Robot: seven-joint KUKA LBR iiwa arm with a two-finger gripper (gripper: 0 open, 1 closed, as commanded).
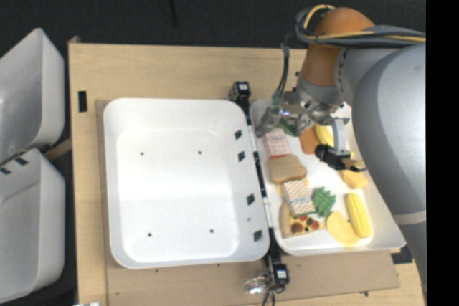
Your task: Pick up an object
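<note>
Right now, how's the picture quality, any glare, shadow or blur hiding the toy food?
Camera view: soft overall, small items lack fine detail. The left bin is bright white, nearly washed out, with faint shading near its walls. The right bin is partly covered by the grey arm, and the gripper looks blurred. The corn and bread slice stay readable.

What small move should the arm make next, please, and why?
Probably lower the end effector straight down: it sits over the far end of the right bin, where the toy food lies, and nothing shows between its fingers.
</note>
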